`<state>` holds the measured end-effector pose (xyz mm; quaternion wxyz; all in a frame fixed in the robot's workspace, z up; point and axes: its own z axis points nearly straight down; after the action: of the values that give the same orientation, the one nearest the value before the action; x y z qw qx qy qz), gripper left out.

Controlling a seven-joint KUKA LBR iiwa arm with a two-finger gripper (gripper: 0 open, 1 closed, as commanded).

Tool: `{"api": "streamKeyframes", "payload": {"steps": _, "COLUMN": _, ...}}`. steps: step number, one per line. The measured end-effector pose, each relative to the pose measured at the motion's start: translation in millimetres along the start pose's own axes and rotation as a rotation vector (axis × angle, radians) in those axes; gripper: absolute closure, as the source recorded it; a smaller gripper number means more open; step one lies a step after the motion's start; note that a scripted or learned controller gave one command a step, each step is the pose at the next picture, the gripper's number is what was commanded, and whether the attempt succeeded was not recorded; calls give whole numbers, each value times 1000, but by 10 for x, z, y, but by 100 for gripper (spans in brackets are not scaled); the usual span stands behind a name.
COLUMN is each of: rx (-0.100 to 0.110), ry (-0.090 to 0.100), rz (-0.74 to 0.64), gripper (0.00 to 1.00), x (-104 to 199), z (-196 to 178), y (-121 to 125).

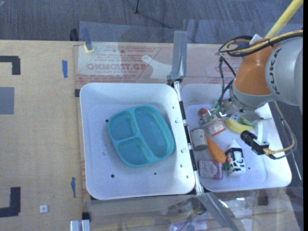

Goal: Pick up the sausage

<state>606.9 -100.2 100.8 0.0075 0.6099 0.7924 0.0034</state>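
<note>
- Over the right bin (pixel 276 174) on the desk (pixel 38 129), the grey arm reaches in from the right. Its end effector (pixel 219 113) is low among the clutter at the bin's upper left.
- What looks like the sausage (pixel 203 112), a small reddish piece, lies just left of the end effector, near the wall between the bins and partly hidden by a labelled packet (pixel 215 127).
- The approach appears aimed there because the target sits hemmed in: a can (pixel 197 138) and a carrot (pixel 216 149) lie below it, and a banana (pixel 236 125) lies to the right.
- How far the end effector is spread cannot be told (wrist and cables screen it), and nothing is visibly held.
- The left bin (pixel 96 177) carries a teal divided plate (pixel 141 135), well apart from the work.
</note>
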Motion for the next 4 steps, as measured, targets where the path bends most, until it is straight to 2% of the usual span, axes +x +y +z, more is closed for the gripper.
{"api": "streamKeyframes", "payload": {"steps": 1, "rx": 11, "ry": 6, "rz": -74, "gripper": 100, "x": -541, "z": -571, "y": -210}}
{"api": "streamKeyframes", "payload": {"steps": 2, "rx": 11, "ry": 6, "rz": -74, "gripper": 0, "x": -543, "z": -571, "y": -211}}
{"api": "streamKeyframes", "payload": {"steps": 3, "rx": 7, "ry": 4, "rz": 21, "gripper": 0, "x": -88, "z": 134, "y": 340}}
{"api": "streamKeyframes", "payload": {"steps": 4, "rx": 5, "ry": 5, "rz": -168, "gripper": 0, "x": 44, "z": 117, "y": -59}}
